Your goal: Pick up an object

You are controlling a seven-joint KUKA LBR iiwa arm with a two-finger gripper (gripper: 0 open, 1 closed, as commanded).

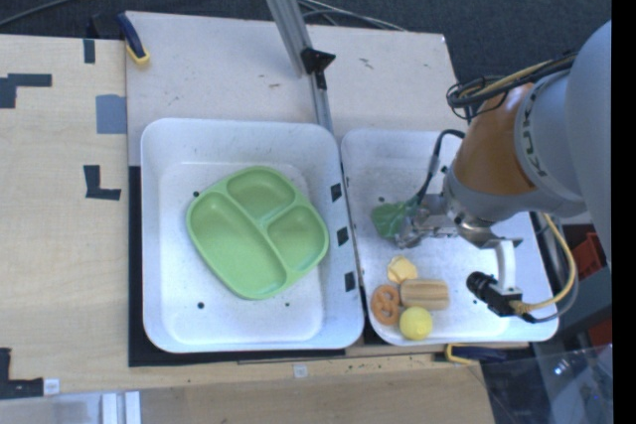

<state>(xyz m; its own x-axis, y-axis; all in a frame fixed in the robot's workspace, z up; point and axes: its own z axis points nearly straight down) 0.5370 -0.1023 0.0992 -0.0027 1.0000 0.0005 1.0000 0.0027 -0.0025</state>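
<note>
Green object [394, 213], leaf-like in outline, lies in the upper-left part of the right bin [502, 318], touching the tip of the gripper [411, 225]; whether the fingers are spread or pressed together cannot be told. Largest to smallest: the left bin [164, 243] holds a green three-compartment plate [257, 230]; the grey arm [527, 149] with its orange band reaches into the right bin. Near that bin's lower-left corner cluster a tan bread-like roll [424, 292], a yellow ball [416, 323], an orange round piece [386, 303] and a small yellow piece [401, 269].
</note>
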